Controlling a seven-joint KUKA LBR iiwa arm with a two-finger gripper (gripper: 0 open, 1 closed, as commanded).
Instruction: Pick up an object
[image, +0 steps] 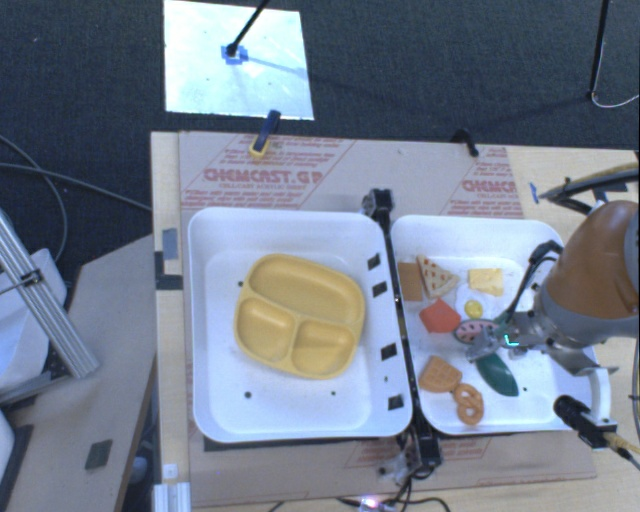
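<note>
You have two white bins side by side on the bench, meeting along a dark clipped seam down the middle. The left bin (210, 300) gives you plenty of bare floor: only a yellow divided tray (298, 314) lies in it, tilted a little, with open white all round and its walls well apart from the tray's edge. The right bin (440, 232) is far more crowded. Along its upper part you see a brown flat piece (409, 281) by the seam, a pizza-slice toy (436, 275) just beside it, and a pale yellow block (487, 281) farther right. Below these sit a red-orange piece (439, 317) and a small yellow item (473, 309). Near the front wall lie a tan cookie-like piece (439, 376) and a pretzel (467, 403), close together, with a dark green oval object (496, 375) just to their right. The arm (598, 278) reaches in over the right bin's right wall, its brown-orange band bulking above that side and covering the bin floor there. The gripper (484, 338) hangs low in the middle of the right bin, just above the green object's upper end and near the red-orange piece. You cannot tell from here how its tips stand or whether anything is caught.
</note>
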